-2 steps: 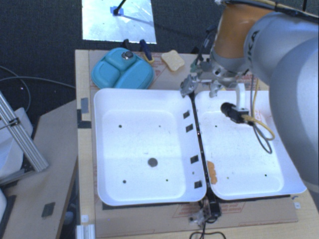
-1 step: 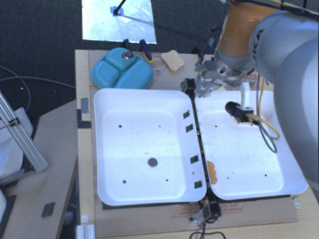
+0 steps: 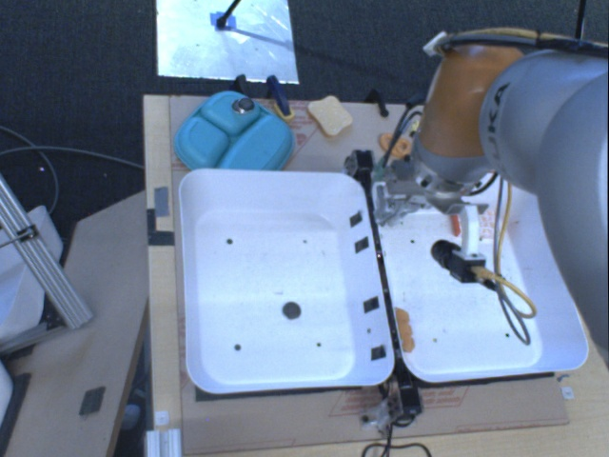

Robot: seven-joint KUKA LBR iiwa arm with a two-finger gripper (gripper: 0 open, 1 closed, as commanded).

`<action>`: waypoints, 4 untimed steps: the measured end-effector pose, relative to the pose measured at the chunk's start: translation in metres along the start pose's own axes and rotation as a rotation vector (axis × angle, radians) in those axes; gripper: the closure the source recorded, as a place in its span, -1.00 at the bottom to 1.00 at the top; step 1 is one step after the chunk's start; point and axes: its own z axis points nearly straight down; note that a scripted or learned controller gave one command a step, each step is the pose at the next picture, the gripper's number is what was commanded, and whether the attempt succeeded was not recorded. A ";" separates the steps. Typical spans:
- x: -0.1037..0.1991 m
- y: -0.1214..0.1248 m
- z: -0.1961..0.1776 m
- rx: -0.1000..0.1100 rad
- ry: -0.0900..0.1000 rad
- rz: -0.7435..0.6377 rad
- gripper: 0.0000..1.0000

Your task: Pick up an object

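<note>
The one thing that reads as lettering stands on the arm [image 3: 533, 112]: dark capitals running up the grey shell just right of the orange band, at about two o'clock from the middle of the view — they look like "KUKA", though the slant cuts them short. Faint reddish print lies on the cardboard [image 3: 314, 127] under the bins, at twelve o'clock by the near edge of the left bin and again at six o'clock below it — too blurred to read. The black squares along the seam between the bins [image 3: 366, 246] carry no legible marks. No numbers or signs can be made out.
</note>
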 end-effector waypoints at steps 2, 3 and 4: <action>0.090 -0.082 -0.160 -0.024 0.005 -0.011 1.00; 0.087 -0.084 -0.150 -0.007 0.000 -0.005 -1.00; 0.061 -0.092 -0.201 -0.011 0.000 0.000 -1.00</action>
